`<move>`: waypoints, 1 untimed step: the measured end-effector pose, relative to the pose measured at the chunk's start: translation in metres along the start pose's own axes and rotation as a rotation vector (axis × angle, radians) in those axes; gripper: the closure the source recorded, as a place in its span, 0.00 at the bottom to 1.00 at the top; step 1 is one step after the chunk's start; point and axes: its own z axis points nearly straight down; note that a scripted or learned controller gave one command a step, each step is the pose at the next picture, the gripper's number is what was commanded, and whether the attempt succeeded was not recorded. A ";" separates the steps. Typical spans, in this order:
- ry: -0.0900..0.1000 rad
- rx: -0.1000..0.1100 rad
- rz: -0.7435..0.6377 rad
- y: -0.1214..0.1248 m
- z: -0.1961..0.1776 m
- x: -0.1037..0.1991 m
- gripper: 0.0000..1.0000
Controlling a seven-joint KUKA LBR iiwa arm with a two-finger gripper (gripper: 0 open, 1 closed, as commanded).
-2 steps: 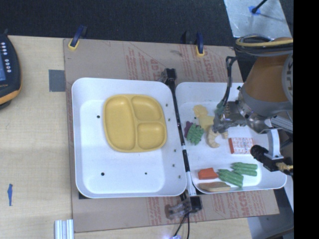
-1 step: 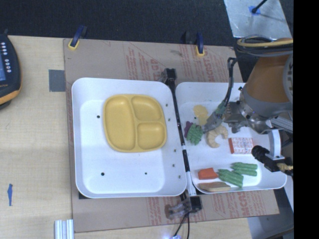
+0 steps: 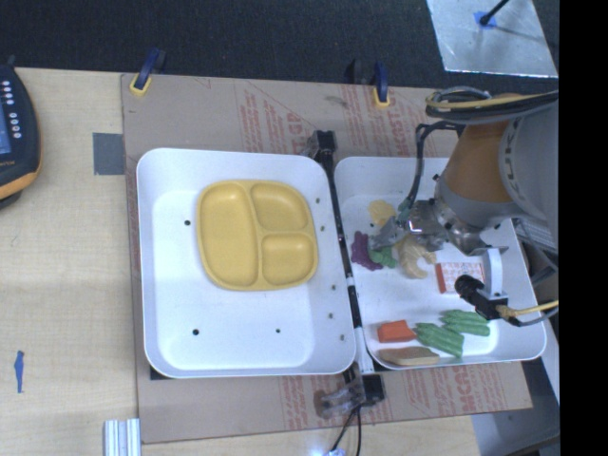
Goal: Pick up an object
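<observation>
My gripper (image 3: 397,238) is low in the right bin (image 3: 429,174), reaching in from the right under the grey arm and its orange band. Its tip sits among a small cluster of toy foods: a purple piece (image 3: 362,251), a green piece (image 3: 383,257), a pale yellow piece (image 3: 381,212) and a beige lump (image 3: 414,262). Whether anything lies between the fingers cannot be made out. Toward the bin's front lie an orange-red block (image 3: 396,331), green pea pods (image 3: 452,332) and a brown flat piece (image 3: 411,355).
The left bin (image 3: 171,340) holds a yellow divided plate (image 3: 256,233). A red and white packet (image 3: 447,276) lies by the arm's black fitting (image 3: 472,293). Clamps stand at the board's far edge. A pendant (image 3: 14,131) rests at far left.
</observation>
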 end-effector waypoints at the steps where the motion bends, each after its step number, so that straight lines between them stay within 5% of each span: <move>1: -0.001 -0.007 -0.004 0.084 -0.002 0.017 0.00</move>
